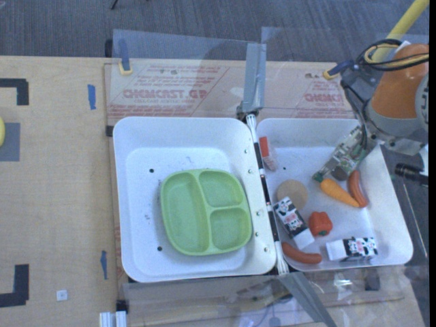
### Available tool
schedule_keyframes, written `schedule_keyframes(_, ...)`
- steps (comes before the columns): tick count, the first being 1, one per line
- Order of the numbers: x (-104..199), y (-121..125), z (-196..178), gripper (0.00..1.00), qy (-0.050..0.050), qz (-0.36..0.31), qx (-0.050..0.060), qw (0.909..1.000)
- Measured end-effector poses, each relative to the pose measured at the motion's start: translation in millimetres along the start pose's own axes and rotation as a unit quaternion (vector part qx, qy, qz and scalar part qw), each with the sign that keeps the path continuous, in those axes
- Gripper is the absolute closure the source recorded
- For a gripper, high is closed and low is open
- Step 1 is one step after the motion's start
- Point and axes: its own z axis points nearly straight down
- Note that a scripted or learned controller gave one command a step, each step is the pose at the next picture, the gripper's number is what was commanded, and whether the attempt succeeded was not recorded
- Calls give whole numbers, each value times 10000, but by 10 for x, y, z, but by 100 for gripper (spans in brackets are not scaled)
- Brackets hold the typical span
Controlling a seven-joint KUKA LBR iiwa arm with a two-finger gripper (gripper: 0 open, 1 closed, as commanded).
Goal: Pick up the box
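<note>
Wooden bench (54, 182), two white bins on it. Cow-patterned box (291, 218) lies in the right bin (300, 131), near its left wall, a tan ball (291, 191) touching it (another box (351, 248) sits nearer). Gripper (332, 167) hovers right of it, by a carrot (338, 192); grip impossible to judge.

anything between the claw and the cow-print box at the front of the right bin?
Partly. The claw hangs over the back of the right bin; the cow-print box lies near the front rim. The carrot and a sausage lie between them, with the red pepper just off that line. From above, nothing covers the box.
</note>
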Motion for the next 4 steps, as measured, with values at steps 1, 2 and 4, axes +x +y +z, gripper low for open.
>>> schedule_keyframes(1, -122, -41, 6, 0, 53, -1256, 49, 9920)
schedule_keyframes(2, 457, 289, -8, 0, 6, -1763, -3, 9843)
schedule_keyframes(4, 638, 636, -8, 0, -22, -4871, -15, 8733)
